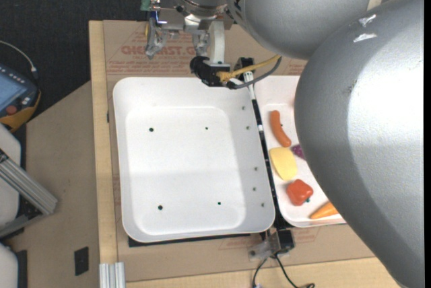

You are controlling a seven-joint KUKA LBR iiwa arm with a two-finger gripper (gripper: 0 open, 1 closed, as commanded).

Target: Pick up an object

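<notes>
My gripper (186, 44) hangs over the cardboard behind the back rim of the left bin (124, 145). Its two fingers (155, 43) stand well apart, with nothing between them, so it is open. The objects lie in the right bin (273, 93), away from the gripper: a red-orange sausage-shaped piece (280, 128), a pale yellow piece (283, 163), a red pepper (300, 192), an orange carrot tip (324, 211) and a bit of something purple (298, 152). The arm's large grey body (363, 112) hides most of that bin.
A black and yellow cable bundle (219, 73) hangs from the wrist onto the back rim between the two bins. Both bins rest on a cardboard sheet (101, 78). A blue device (13, 88) and a metal rail (27, 179) sit at the far left.
</notes>
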